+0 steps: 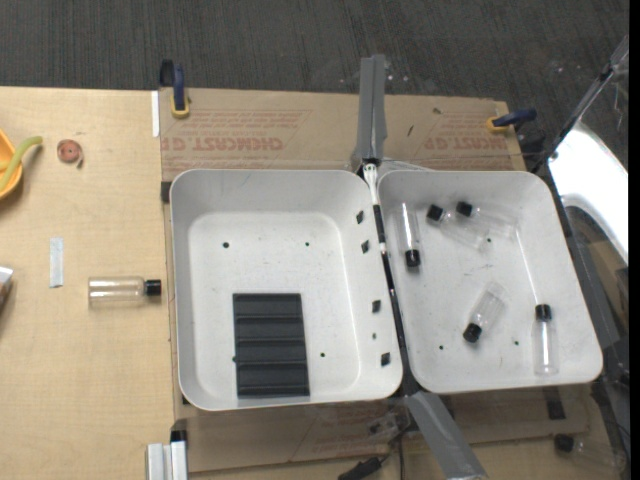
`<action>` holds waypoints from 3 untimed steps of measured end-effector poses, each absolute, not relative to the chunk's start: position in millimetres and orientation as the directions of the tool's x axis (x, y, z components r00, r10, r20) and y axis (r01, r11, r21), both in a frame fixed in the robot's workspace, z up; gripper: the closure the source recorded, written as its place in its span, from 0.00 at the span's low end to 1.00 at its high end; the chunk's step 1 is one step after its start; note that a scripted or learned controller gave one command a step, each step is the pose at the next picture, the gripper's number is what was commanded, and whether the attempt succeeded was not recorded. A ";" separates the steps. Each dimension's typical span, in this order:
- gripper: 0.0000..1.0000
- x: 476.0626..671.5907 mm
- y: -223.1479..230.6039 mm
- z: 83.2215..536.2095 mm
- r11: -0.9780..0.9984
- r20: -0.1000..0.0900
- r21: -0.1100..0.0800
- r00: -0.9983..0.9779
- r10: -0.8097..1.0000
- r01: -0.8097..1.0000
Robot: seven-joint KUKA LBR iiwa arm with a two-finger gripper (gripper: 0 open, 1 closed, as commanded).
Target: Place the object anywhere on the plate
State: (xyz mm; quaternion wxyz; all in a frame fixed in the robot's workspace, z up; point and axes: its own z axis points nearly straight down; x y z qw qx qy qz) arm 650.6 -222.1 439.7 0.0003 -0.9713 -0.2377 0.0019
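A black ridged plate [270,345] lies flat in the left bin [200,218], near its front edge. The right bin [560,368] holds several clear vials with black caps, lying on their sides. A long thin one [408,230] rests along the bin's left wall. Two short ones [436,213] [475,220] lie near the back. Another vial [482,318] sits near the middle, and one more [544,336] lies close to the right wall.
On the wooden bench left of the bins lie a clear vial [120,288], a small white strip [56,262], a red disc [68,150] and a yellow object [10,163]. Clamps [175,88] [510,120] hold cardboard behind the bins. A white machine part [592,173] stands at the right.
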 end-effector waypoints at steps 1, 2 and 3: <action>0.00 646.1 -222.3 438.7 -0.921 -0.006 -0.003 0.921 0.389 0.389; 0.00 646.1 -222.8 439.4 -0.960 -0.004 -0.003 0.960 0.280 0.280; 0.00 651.3 -222.5 440.6 -0.979 -0.001 -0.002 0.979 0.202 0.202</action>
